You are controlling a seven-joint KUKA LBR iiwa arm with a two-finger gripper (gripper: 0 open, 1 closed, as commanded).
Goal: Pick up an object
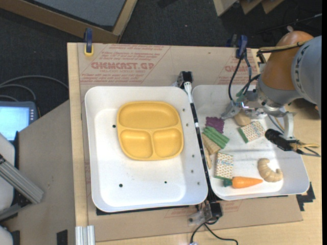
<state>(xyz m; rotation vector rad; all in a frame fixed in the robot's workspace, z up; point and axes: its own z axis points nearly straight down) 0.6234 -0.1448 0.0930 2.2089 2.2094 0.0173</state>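
1. The arm (pixel 294 60) reaches over the right bin (pixel 301 187), and its gripper (pixel 244 110) hangs low at the bin's far side, just above or touching a small tan lump (pixel 241 120). I cannot tell whether the gripper is open or closed, and nothing is visibly held.
2. I judge that lump to be the nearest thing to pick. To take it well, the gripper should centre over it, come straight down and close fully before lifting. The checked packet (pixel 251 131) lies just beside the lump, so a skewed descent could pinch both or push the lump away.
3. Bins: two, the left bin (pixel 102 157) and the right one.
4. Yellow divided plate (pixel 150 129): one, lying in the left bin.
5. Checked packets: two, the second packet (pixel 224 163) lying nearer the front of the right bin.
6. Carrot (pixel 246 182): one, at the front of the right bin.
7. Curved tan pastry (pixel 270 170): one, near the carrot.
8. Green strips (pixel 214 137): one bundle, its pieces too close together to count.
9. Purple piece (pixel 215 122): one, just behind the green strips.
10. Tan lump: one.
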